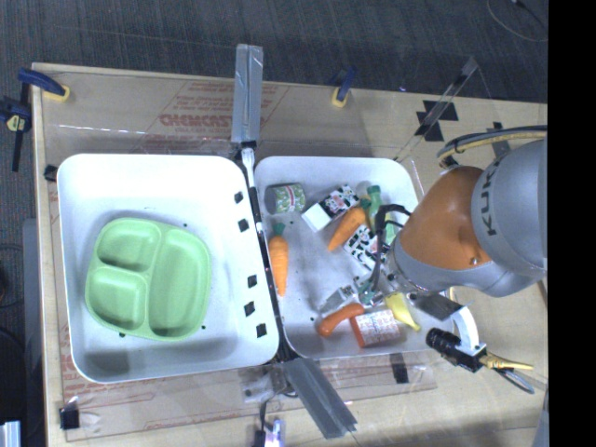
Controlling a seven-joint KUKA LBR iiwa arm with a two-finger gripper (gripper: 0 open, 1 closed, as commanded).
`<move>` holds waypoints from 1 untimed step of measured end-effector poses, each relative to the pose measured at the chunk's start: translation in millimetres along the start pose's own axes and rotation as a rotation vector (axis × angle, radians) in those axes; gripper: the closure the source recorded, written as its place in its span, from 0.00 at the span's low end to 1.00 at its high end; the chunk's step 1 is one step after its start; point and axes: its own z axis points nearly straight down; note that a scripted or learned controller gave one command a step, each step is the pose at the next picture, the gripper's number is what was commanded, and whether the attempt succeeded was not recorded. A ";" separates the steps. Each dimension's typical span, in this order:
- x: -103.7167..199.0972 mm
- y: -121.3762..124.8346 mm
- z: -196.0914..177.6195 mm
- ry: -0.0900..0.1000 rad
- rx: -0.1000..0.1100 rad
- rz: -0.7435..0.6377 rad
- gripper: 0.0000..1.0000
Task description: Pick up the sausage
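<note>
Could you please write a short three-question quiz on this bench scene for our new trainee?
1. True or false: the light green divided plastic plate lies in the left white bin.
2. Which bin does the grey arm with the orange band reach over? A) the left bin B) the right white bin C) neither
3. Fill in: the long orange toy carrot lies near the right bin's ____ wall.

Key: 1 true; 2 B; 3 left.
</note>
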 end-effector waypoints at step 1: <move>-0.7 0.8 -10.5 -0.001 -0.001 -0.004 1.00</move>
